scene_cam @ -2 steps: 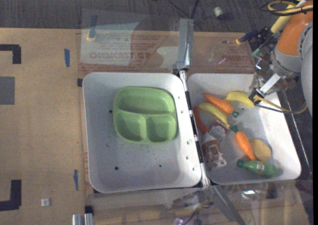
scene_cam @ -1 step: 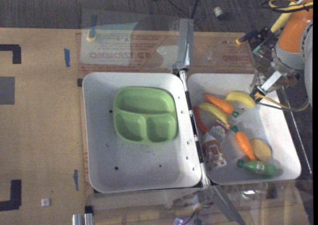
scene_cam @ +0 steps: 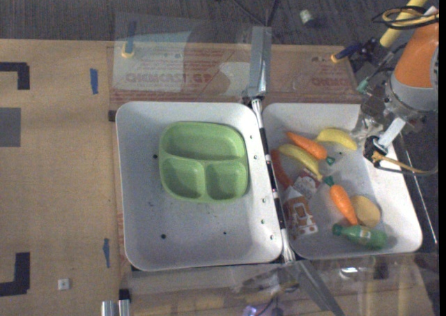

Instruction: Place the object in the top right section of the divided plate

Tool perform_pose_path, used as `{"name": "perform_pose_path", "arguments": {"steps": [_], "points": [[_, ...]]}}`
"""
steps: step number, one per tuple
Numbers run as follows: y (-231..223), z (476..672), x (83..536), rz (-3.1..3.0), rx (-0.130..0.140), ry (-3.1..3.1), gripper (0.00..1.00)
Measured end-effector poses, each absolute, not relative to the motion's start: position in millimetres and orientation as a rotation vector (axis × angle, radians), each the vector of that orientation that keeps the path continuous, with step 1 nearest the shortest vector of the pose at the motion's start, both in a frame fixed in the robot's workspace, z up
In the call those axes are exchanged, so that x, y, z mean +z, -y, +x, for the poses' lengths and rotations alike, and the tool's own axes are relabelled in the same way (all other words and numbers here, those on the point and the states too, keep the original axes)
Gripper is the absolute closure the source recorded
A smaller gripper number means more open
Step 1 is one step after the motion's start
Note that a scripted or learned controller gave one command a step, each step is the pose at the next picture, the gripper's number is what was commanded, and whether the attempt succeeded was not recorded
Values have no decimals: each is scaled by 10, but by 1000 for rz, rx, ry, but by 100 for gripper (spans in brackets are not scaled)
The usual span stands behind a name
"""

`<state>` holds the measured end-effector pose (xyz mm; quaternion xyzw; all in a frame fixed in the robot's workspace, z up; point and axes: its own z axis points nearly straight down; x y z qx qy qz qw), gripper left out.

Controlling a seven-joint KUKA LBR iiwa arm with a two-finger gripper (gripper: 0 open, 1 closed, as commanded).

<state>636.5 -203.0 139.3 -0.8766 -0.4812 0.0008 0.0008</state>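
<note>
Toward the far edge of the left bin (scene_cam: 136, 196) we see the green divided plate (scene_cam: 203, 161), lying flat, a bit closer to the bin's right wall than to its left. It has one wide section on the far side and two smaller ones side by side on the near side.

The gripper (scene_cam: 371, 130) is well apart from the plate. It hangs over the right bin (scene_cam: 401, 199) at that bin's far right corner, close to the right rim. We cannot tell from this angle whether it is apart or together. The seam where the two bins meet lies between plate and gripper, along with a spread of toy food.

- A yellow banana (scene_cam: 336, 138) is nearest the gripper, just to its left by the far edge.
- An orange carrot (scene_cam: 306, 144) lies left of the banana, slanted.
- A second yellow piece (scene_cam: 301, 158) sits just on the carrot's near side.
- A red stick-shaped toy (scene_cam: 280, 168) lies along the bin's left wall.
- A red-and-white packet (scene_cam: 305, 183) sits mid-bin, left of centre.
- A small brown carton (scene_cam: 301, 215) lies just nearer than the packet.
- A second carrot (scene_cam: 341, 203) sits in the middle of the bin.
- A tan rounded lump (scene_cam: 366, 210) is just beside that carrot on its right.
- A green bottle (scene_cam: 360, 236) lies on its side at the near edge.
</note>
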Motion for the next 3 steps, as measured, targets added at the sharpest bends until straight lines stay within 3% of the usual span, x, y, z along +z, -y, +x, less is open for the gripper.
{"name": "perform_pose_path", "arguments": {"steps": [1, 2, 3], "points": [[1485, 6405, 1339, -2527, 0, 1864, 100], [1982, 5517, 1092, -2521, 0, 1872, 100], [2098, 5818, 1064, -2291, -2, 2154, 100]]}}
